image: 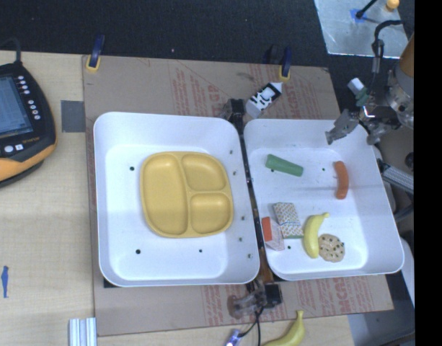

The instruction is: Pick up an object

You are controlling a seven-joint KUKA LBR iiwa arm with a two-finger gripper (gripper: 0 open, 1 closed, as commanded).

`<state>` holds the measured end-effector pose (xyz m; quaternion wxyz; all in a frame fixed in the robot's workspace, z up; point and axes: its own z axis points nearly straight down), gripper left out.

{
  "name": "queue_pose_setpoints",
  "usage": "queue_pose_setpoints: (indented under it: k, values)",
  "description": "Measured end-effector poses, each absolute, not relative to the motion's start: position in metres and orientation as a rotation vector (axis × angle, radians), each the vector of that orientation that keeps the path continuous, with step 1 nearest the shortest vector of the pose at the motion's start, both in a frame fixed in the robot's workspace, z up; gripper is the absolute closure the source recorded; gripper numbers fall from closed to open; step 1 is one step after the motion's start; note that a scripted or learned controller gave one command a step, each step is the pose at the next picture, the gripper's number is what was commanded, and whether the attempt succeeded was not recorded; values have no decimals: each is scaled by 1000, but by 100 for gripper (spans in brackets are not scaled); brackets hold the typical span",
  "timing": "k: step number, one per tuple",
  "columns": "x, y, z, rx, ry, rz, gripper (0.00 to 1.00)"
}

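- The gripper [348, 130] hovers over the upper right corner of the right bin [365, 265]; whether it is released or clenched, I cannot tell, and nothing shows in its grasp.
- In that bin lie a green block [284, 165], a slim orange-red sausage [341, 179], a yellow banana [312, 233] touching a speckled round cookie [331, 248], and a small patterned packet [286, 214].
- The left bin [120, 258] carries a yellow divided tray [185, 193].
- Another banana [289, 331] lies on the desk [40, 251] below the bins.
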<state>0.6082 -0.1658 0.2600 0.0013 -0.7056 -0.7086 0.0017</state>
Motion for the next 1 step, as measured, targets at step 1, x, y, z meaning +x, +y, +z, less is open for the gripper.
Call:
queue_pose_setpoints:
  k: [1]
  values:
    - [612,-213,194,-2214,-2224,9,0]
